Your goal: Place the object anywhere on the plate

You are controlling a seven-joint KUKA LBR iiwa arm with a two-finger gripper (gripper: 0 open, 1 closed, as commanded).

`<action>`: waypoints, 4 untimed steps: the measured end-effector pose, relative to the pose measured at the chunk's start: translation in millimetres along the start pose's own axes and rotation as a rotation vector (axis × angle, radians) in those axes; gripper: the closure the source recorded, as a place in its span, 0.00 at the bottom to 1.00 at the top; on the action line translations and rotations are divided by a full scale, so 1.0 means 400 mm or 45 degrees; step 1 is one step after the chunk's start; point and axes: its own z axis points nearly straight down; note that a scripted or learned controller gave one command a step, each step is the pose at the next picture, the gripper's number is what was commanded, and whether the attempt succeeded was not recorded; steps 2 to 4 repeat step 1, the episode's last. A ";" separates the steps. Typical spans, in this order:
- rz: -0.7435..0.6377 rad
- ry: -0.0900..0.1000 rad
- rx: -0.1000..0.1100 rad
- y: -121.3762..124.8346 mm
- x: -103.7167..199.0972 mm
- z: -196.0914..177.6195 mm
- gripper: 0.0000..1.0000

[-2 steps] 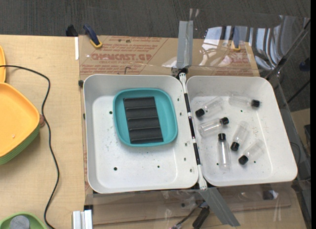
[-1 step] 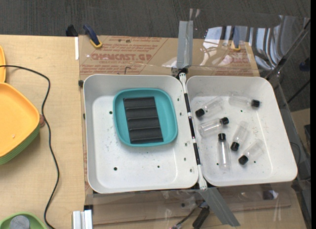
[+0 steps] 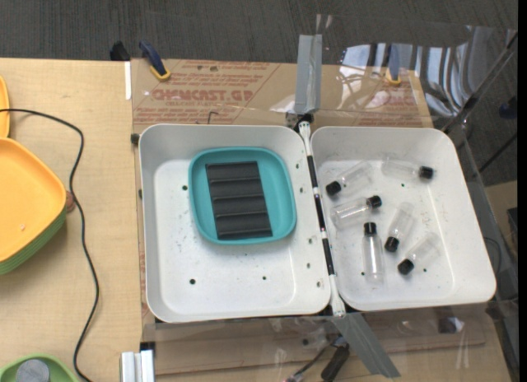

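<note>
A teal square plate (image 3: pixel 243 195) with a dark ribbed insert lies in the left white bin (image 3: pixel 165 249). Several clear vials with black caps are scattered in the right white bin (image 3: pixel 461 281): one near the bin's left wall (image 3: pixel 344 181), one at the back right (image 3: pixel 408 170), one in the middle (image 3: pixel 356 208), one upright-looking long vial (image 3: pixel 372 250), and others toward the right (image 3: pixel 400 225) (image 3: pixel 418 253).
Orange and green plates (image 3: pixel 25 207) are stacked on the wooden table at the left, with a black cable (image 3: pixel 82 232) running past them. A cardboard sheet (image 3: pixel 222 92) lies behind the bins. A metal post (image 3: pixel 308 76) stands between the bins at the back.
</note>
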 end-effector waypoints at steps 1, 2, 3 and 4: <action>0.000 0.000 0.000 0.005 0.025 0.000 0.00; 0.000 0.000 0.000 0.005 0.025 0.000 0.00; 0.000 0.000 0.000 0.005 0.025 0.000 0.00; 0.000 0.000 0.000 0.005 0.025 0.000 0.00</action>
